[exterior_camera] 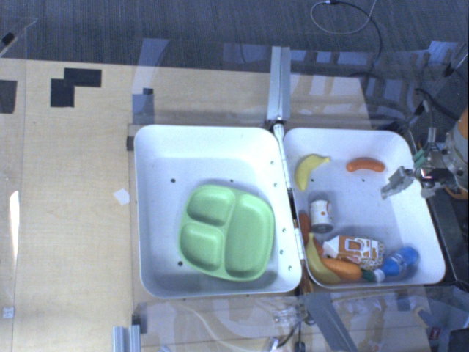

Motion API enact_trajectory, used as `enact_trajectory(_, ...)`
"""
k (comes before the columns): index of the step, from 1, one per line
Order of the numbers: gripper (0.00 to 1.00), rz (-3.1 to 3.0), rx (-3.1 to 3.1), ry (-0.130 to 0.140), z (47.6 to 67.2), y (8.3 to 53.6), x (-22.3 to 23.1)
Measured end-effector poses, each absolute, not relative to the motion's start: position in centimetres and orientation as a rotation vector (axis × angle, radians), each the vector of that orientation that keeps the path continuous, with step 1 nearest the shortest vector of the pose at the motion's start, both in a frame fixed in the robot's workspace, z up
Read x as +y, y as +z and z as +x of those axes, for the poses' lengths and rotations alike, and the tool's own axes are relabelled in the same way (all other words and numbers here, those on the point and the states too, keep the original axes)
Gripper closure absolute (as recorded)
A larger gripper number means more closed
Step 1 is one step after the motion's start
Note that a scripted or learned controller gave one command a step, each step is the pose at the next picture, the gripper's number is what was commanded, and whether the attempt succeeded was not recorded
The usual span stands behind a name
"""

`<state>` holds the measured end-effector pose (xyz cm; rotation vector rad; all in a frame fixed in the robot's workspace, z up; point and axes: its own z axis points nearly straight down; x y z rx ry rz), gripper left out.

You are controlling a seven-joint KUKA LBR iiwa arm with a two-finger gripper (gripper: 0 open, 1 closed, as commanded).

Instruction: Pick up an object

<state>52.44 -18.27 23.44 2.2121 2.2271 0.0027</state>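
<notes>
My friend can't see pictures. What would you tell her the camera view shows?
Two white bins sit side by side: the left bin holds a green divided plate, and the right bin holds toy food, including a banana and sausage. The robot's gripper hovers at the right bin's right edge.

A pale wooden bench bears two white bins, seemingly touching.
</notes>
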Motion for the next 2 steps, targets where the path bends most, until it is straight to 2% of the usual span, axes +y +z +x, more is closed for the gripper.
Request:
enact_trajectory(1, 0.00, 2.300, 2.136, 0.003, 59.8, 15.1, -17.7)
enact_trajectory(2, 0.00, 2.294, 2.136, 0.006, 63.9, 8.7, -18.1)
